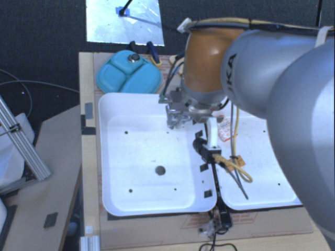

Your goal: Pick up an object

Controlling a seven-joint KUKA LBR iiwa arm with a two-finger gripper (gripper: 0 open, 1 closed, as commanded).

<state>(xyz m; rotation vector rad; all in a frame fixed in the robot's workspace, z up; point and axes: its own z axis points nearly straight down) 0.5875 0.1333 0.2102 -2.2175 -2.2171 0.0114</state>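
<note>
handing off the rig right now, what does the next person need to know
Gripper: hangs over the far right part of the left bin; cannot tell if it holds anything.
Things: a small dark round thing lies on that bin's floor, apart from the gripper. A red and white packet lies in the right bin, partly hidden by the arm.
Done: no pick visible.
Left: grasp and lift an object.

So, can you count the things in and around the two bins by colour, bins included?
White: 2, the left bin and the right bin
Blue: 1, the blue container behind the left bin
Dark: 1, the small round thing in the left bin
Red and white: 1, the flat piece in the right bin, partly hidden by the arm
Total: 5
</note>
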